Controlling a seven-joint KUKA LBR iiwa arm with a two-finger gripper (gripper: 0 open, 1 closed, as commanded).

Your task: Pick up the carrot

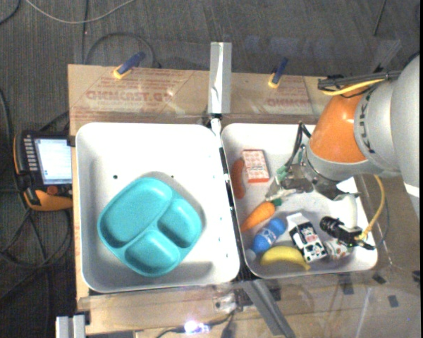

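Bench: grey carpeted floor around a cardboard-topped bench [155,94] bearing two shallow white bins.
Left bin [92,189]: holds a teal plastic divided plate [150,224] near its centre.
Right bin [366,259]: holds the clutter listed below.
Carrot: orange tapered carrot [257,217], lying slantwise against the right bin's left wall, thick end touching the gripper's tip.
Neighbours: blue bottle [268,235] just beside the carrot; yellow banana [283,257] at the near edge; red-and-white small box [254,166] toward the far edge.
Handling: judged light, stiff, smooth and rounded, apt to roll; best taken across its thicker middle.
Arm: grey arm with orange band [342,136] reaches in from the right, wrist angled down-left.
Gripper: two-finger gripper [276,198] at the carrot's thick end; whether open or closed cannot be told.
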